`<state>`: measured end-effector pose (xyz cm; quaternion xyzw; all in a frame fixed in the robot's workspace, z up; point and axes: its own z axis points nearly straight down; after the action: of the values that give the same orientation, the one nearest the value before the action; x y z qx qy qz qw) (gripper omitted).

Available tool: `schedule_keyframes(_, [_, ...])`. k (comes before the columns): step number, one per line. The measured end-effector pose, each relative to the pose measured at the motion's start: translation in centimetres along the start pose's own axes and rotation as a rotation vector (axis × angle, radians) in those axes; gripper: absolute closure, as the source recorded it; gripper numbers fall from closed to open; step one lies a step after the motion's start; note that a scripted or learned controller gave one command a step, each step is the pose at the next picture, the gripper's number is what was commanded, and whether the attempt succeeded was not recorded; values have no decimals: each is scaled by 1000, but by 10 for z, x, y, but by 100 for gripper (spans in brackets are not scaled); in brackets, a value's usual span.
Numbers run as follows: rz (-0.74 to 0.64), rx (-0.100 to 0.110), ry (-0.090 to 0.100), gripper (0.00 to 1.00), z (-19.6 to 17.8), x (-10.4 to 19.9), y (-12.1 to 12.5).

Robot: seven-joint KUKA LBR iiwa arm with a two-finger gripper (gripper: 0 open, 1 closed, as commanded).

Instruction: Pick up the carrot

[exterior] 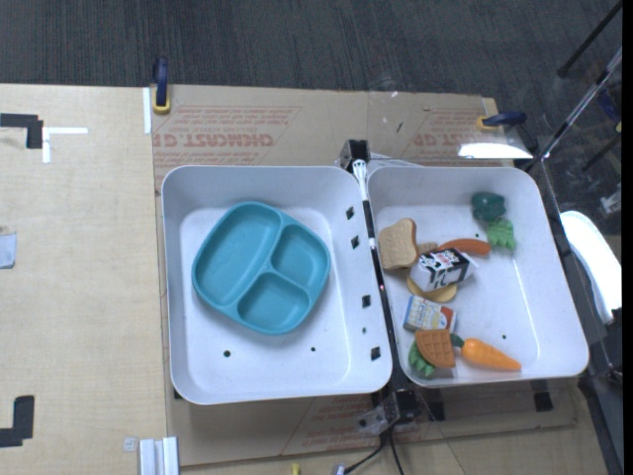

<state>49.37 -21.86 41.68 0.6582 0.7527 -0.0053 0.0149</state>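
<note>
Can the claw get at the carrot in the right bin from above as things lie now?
Probably yes. The carrot lies flat and uncovered near the front of the right bin, nothing on top. Its green end touches the waffle, so the orange tip side looks freer.

Look at the lower middle of the right white bin (554, 295): the waffle-patterned brown toy (435, 347) covers most of a small green piece (419, 365), so you cannot tell what that piece is. Just above, the black-and-white printed carton (439, 268) sits over a tan disc (441, 291) and hides the left end of the slim orange-red piece (465, 247). The small printed card (428, 316) carries a picture too small to read. At the frame's right edge, a pale rounded shape (593, 255) is blurred and cut off.
</note>
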Motion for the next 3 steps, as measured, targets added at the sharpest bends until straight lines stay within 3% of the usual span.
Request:
schedule_keyframes(1, [-6, -3, -4, 100, -8, -1, 2])
schedule_keyframes(2, [-6, -2, -4, 0, -8, -1, 2])
schedule_keyframes(3, [-12, -5, -8, 100, -17, -2, 5])
